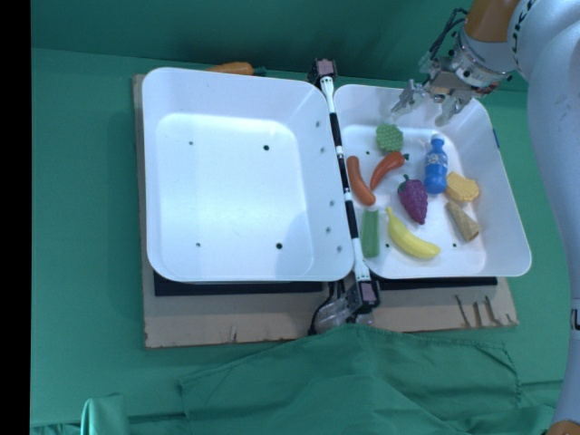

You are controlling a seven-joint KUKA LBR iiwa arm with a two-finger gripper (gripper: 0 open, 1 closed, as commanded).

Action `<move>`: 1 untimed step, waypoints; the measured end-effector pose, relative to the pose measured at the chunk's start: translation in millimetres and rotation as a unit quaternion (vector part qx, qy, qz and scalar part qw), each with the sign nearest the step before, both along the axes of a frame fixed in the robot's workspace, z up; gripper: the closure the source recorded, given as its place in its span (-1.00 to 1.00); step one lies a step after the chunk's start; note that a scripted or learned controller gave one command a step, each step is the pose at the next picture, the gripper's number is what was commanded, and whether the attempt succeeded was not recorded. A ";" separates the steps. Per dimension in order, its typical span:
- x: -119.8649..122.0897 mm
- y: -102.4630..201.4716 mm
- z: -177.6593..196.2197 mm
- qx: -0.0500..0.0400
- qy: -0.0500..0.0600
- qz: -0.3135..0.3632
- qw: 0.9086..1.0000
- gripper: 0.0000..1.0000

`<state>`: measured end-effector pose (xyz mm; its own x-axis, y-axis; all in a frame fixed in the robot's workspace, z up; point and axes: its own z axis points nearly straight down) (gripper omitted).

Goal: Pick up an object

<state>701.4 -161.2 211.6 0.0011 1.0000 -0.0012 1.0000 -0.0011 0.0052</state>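
A rumpled green cloth [362,379] lies nearest the camera, draped over the front edge of the brown cardboard base [227,320] under both bins.

The left bin [181,93] is wide, bare white floor from wall to wall. An orange object [234,67] pokes out just behind its far rim, on the green bench. A black-and-white divider bar [337,152] runs between the two bins.

The right bin [503,225] carries all the toys, clustered in its middle and near half. Just beside the divider lie a reddish sausage [360,180] and, nearer the camera, a green cucumber [370,233]. Farther in sit a green bumpy vegetable [389,137], an orange-red chili pepper [388,167], purple grapes [413,199] and a yellow banana [410,239]. Next come a blue bottle [436,164], a yellow corn piece [462,187] and a tan wedge [462,221].

The gripper [429,104] hangs over the far rim of the right bin, fingers spread apart with nothing between them and touching no toy. The bumpy vegetable and the bottle are the closest objects below it. The bin's far corner and right side are free floor.
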 end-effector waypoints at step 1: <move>1.5 -1.4 14.0 -0.002 -0.004 -0.001 1.000 1.00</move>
<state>702.9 -162.6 225.6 0.0037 1.0000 -0.0045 0.9999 -0.0036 0.0132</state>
